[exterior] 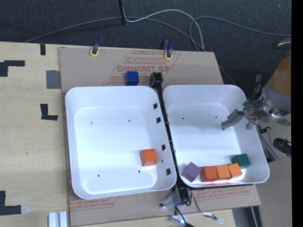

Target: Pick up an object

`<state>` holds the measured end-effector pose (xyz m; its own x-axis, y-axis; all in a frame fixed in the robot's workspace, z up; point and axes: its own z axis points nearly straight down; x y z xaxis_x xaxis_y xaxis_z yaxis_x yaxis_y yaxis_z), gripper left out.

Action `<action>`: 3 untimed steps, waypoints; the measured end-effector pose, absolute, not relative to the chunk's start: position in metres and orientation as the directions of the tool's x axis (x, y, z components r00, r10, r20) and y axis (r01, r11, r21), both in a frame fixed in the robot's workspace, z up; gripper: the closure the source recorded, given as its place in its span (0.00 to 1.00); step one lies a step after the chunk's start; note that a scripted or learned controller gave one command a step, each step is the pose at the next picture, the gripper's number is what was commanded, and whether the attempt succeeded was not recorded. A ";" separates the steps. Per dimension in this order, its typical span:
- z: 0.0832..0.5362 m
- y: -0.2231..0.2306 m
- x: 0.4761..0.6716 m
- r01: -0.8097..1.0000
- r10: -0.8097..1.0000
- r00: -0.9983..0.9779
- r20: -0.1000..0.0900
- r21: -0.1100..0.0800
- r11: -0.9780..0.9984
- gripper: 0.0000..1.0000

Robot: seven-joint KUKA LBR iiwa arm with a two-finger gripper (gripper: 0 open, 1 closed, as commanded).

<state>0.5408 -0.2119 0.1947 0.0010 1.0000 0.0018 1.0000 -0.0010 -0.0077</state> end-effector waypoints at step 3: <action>0.092 -0.208 0.550 1.000 1.000 -0.001 0.001 -0.005 0.001 0.00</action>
